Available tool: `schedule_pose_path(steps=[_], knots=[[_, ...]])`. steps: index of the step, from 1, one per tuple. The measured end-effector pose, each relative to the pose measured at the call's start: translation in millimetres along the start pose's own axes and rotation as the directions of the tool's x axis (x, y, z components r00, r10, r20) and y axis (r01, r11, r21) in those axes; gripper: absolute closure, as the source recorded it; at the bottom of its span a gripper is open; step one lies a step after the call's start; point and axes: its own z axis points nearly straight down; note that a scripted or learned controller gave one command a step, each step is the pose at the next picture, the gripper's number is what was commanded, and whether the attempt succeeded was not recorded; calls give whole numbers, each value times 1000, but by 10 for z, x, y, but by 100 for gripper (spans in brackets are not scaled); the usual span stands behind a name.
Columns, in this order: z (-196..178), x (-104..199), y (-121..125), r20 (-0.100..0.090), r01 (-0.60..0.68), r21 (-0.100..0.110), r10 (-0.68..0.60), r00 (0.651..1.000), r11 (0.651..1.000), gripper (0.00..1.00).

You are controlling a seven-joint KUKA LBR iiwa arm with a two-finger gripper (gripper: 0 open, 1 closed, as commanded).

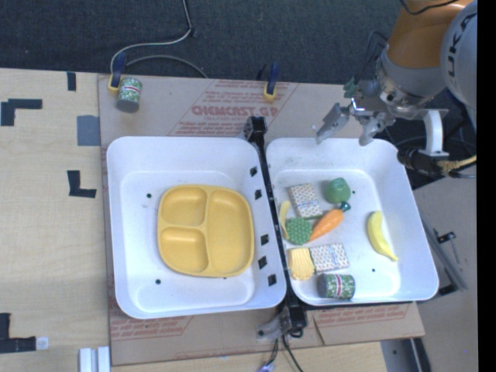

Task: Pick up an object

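My gripper (346,132) hangs open above the far edge of the right bin (403,177), with nothing between its fingers. Below it in that bin lie a green pepper (336,190), an orange carrot (327,223), a yellow banana (380,235), a corn cob (301,263), a small can (335,286) and two patterned packets (304,200) (329,256). The objects sit nearer the front and left of the bin, apart from the gripper.
The left bin (124,208) holds a yellow divided plate (206,230). A second small can (129,94) stands on the cardboard at the back left, near a cable. Clamps sit on the divider between the bins.
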Motion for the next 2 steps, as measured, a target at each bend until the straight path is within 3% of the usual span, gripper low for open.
schedule_pose_path(steps=[1,2], knots=[[1264,-247,-136,0,-1,3,1,1000,1000,0],[1966,-75,-649,0,-1,-2,1,1000,1000,0]])
